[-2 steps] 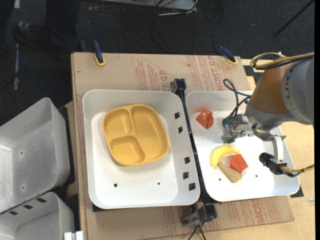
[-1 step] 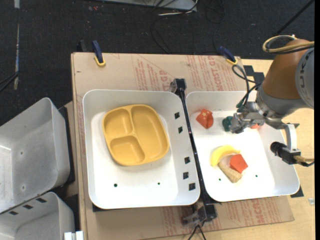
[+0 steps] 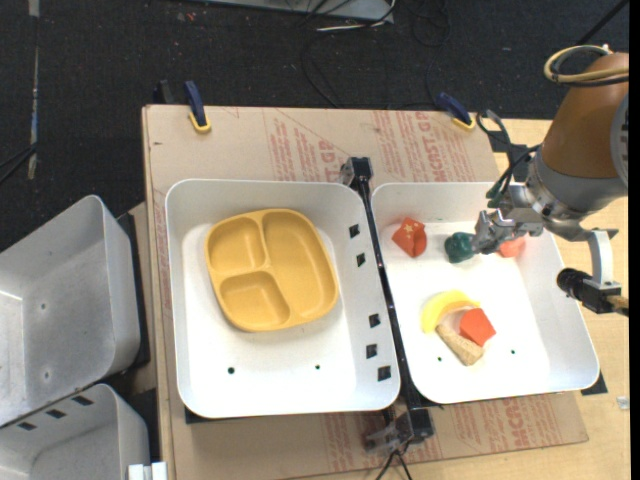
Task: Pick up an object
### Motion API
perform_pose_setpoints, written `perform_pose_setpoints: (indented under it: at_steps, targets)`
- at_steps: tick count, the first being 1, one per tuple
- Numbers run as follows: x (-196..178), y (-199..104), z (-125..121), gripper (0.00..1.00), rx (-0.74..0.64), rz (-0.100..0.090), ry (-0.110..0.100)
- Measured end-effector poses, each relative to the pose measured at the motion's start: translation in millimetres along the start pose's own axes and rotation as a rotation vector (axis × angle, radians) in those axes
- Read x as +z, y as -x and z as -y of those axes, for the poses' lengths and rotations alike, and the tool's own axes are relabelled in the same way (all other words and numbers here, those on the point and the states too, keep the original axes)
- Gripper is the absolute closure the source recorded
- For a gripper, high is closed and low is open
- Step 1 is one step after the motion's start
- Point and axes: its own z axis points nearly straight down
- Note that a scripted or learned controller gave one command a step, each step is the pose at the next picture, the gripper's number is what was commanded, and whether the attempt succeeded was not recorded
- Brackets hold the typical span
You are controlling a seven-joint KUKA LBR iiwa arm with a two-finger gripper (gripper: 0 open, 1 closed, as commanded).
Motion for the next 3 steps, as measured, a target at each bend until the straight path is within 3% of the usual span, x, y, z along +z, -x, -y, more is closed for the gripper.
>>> perform_pose_setpoints:
  at_steps: [3]
  targets:
    - [-27.1, -159.3, 6.9, 1.00, -0.005, -0.002, -0.004]
